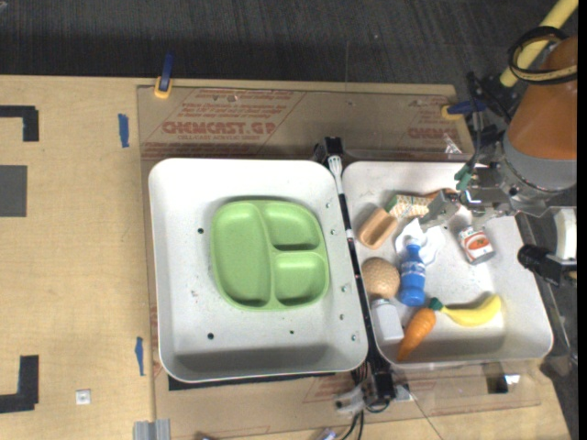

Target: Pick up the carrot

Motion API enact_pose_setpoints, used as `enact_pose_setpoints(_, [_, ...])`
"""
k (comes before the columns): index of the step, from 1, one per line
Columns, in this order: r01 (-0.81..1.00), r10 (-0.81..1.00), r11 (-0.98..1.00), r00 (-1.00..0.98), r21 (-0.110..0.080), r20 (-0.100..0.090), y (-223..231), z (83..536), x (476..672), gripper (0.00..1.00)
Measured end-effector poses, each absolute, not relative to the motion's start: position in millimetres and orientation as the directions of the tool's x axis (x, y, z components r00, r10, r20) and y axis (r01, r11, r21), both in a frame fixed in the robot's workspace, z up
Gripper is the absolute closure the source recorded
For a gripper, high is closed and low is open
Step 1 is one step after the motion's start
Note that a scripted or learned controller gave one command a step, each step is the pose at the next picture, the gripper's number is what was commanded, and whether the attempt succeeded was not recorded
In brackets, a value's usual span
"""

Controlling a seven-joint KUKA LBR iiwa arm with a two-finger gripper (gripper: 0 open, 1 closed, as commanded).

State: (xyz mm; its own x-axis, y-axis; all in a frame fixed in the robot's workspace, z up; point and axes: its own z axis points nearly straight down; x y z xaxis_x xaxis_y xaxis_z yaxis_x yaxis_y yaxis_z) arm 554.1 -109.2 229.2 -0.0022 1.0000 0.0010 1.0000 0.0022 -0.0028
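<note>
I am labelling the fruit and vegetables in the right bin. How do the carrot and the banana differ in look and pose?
The carrot is orange with a green top; the banana is yellow with a dark tip. The carrot is straight and tapered, while the banana is curved. The carrot lies diagonally, its point toward the bin's near wall; the banana lies roughly across the bin. Both rest in the right bin, close together, near its front edge.

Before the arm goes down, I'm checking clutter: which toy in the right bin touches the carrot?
The banana: its stem end meets the carrot at its green top. The blue bottle stands just above, and I cannot tell if it touches.
</note>
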Motion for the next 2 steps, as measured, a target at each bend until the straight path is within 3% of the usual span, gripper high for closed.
enact_pose_setpoints(1, [0.998,0.998,-0.058,0.058,-0.009,0.001,-91,155,477.0,0.0])
enact_pose_setpoints(2, [0.986,0.986,0.167,-0.167,0.016,-0.006,-95,90,484.9,0.0])
